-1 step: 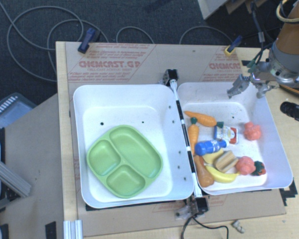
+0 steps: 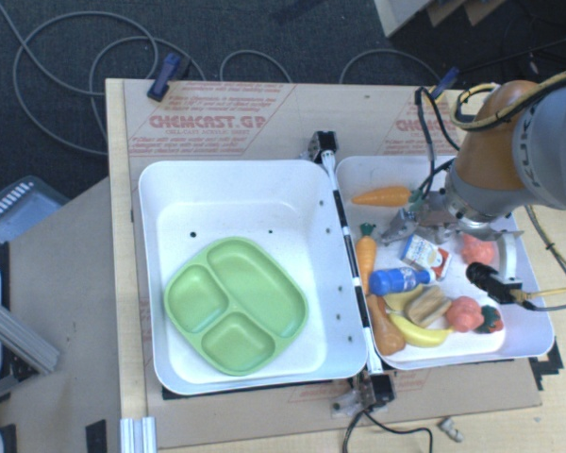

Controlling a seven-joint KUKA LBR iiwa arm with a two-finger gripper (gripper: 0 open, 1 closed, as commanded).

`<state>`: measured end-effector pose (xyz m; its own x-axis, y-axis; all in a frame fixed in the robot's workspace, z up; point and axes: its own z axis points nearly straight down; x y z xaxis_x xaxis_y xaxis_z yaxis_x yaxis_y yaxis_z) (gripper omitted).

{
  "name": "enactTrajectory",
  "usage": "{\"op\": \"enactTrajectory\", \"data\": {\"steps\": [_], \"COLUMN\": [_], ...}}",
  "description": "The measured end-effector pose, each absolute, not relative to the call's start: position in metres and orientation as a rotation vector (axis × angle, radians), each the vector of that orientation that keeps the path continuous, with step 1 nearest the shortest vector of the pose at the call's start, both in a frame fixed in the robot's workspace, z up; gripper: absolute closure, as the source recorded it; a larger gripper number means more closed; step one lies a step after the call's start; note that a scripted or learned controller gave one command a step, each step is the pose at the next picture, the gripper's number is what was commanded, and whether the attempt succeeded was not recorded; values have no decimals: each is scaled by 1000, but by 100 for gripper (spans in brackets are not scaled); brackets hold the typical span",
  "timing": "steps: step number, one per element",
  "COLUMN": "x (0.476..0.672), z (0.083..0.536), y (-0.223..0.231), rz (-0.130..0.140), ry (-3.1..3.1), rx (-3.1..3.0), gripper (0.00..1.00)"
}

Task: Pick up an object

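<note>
The right bin (image 2: 533, 343) holds several toy foods. An orange carrot (image 2: 381, 196) lies at its far side and a second carrot (image 2: 365, 253) stands along its left wall. Nearer lie a blue bottle (image 2: 399, 279), a white packet (image 2: 423, 251), a yellow banana (image 2: 420, 331), a bun (image 2: 427, 303), a red strawberry (image 2: 464, 314) and a pink piece (image 2: 479, 250). My gripper (image 2: 407, 223) is low in this bin, just below the far carrot and above the white packet. The wrist hides what is directly under it.
The left bin (image 2: 170, 192) holds a green divided plate (image 2: 236, 305). A brown sausage-like piece (image 2: 385, 326) lies by the right bin's left wall. A black part with a cable (image 2: 491, 284) hangs from the arm over the bin's right side. The orange-banded arm (image 2: 495, 149) covers the bin's far right corner.
</note>
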<state>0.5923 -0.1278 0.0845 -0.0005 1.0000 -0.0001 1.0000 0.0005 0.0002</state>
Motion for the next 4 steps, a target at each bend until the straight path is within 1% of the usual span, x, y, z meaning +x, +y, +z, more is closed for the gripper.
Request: {"op": "enactTrajectory", "data": {"steps": [1, 3, 4], "x": [640, 555, 500], "z": [85, 84, 84], "y": [-171, -205, -158], "rz": [1, -1, 0], "ry": [2220, 2221, 2222], "rx": [2220, 2223, 2223], "gripper": [0, 0, 0]}}
